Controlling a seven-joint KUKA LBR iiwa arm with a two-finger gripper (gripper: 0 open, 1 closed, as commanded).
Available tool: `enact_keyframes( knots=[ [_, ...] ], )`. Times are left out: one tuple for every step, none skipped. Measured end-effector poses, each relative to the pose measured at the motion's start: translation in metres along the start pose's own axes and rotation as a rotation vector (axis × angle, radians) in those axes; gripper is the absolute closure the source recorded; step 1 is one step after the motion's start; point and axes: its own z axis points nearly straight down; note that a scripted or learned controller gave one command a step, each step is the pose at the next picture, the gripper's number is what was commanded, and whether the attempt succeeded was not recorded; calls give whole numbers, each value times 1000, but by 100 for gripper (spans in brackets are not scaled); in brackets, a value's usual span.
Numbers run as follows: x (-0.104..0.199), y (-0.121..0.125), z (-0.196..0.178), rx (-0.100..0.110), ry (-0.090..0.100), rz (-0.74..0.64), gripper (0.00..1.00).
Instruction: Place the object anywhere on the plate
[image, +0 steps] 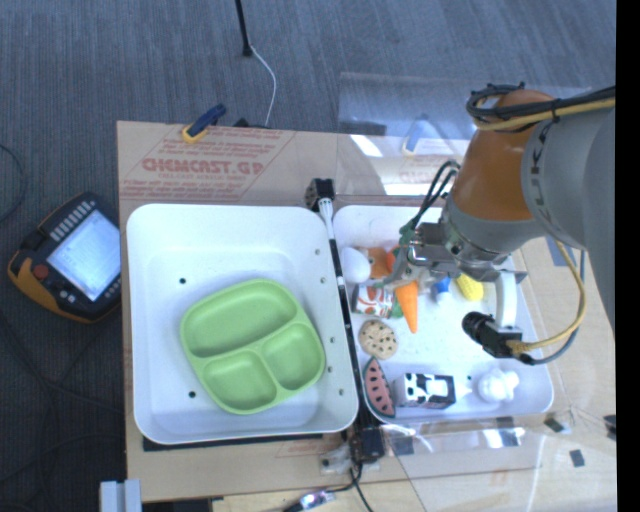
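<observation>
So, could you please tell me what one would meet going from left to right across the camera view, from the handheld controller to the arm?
Handheld controller → green plate in the left bin → cookie → toy carrot → yellow toy → arm.

Bright, even light falls from overhead, washing the two white bins (150, 300) nearly to pure white and leaving only soft, faint shadows. Glare streaks the clear plastic sheet (400, 140) behind the bench. Small details look slightly soft throughout.
</observation>
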Motion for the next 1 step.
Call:
enact_keyframes(
  knots=[
    [0, 0, 0, 0, 0, 0, 0]
  ],
)
